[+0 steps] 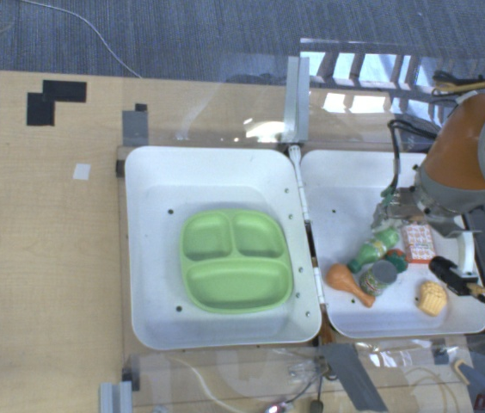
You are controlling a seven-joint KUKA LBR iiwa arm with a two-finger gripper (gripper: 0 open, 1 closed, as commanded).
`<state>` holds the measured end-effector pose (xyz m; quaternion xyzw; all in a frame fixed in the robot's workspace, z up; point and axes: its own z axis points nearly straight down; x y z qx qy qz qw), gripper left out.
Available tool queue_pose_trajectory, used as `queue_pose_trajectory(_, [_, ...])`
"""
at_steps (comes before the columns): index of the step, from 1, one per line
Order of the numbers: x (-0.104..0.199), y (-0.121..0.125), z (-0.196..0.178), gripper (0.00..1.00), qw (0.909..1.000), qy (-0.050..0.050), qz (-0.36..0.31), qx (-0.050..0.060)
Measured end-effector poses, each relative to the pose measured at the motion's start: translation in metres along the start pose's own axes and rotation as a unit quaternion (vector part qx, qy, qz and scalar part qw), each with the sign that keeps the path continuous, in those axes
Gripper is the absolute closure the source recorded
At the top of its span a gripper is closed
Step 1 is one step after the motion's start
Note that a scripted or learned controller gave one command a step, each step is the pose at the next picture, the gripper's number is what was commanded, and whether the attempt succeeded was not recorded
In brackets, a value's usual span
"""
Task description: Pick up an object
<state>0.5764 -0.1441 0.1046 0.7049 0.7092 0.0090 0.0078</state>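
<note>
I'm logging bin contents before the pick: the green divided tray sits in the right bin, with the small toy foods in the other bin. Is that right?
Not quite. The camera view shows the green divided tray in the left bin; the small toy foods lie in the right bin, near the gripper.

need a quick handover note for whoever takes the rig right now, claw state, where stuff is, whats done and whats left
Claw: down in the right bin, right over the top of the green bottle. Nothing is visibly held.

Right bin, near the claw: green bottle lying tilted, grey can against it, orange drumstick-shaped toy to their left, red and white packet to their right, yellow corn near the bin's front right corner.

Left bin: green divided tray lying flat.

Done: the arm has reached the pile.
Left: grip one object, probably the bottle, and lift it clear.
</note>
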Motion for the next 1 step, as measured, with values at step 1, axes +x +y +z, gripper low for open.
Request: queue_pose_trajectory(1, [0.0737, 0.0260, -0.0810, 1.00, 1.0000, -0.001, 0.000, 0.009])
